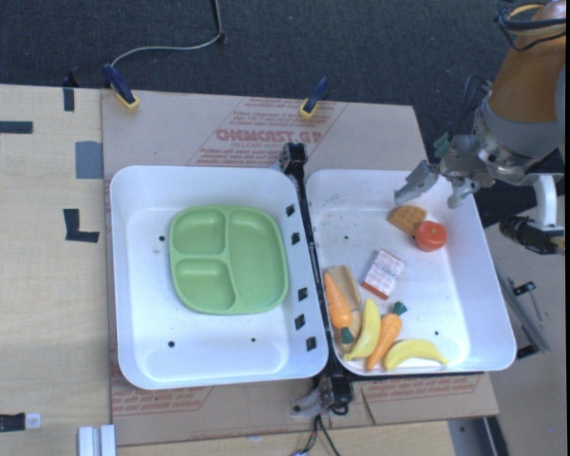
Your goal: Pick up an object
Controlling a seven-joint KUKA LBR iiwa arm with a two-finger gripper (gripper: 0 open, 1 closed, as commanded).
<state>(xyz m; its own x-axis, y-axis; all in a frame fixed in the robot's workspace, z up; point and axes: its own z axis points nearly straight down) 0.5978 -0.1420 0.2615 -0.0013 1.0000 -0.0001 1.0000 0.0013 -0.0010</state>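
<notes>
The left bin [133, 255] held a green divided plate [228, 259]. The right bin [484, 293] held a tomato [431, 236], a bread piece [408, 218], a small carton [383, 274], carrots [337, 299] and bananas [415, 353]. The claw [437, 186] hovered released above the bread, grasping nothing.

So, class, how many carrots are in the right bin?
2. One carrot lies by the bin's left wall, near the divider. The other carrot lies near the front edge, between the two bananas. Others could be hidden under the pile.

A green divided plate [229, 259] lies in the left bin [133, 283].
</notes>
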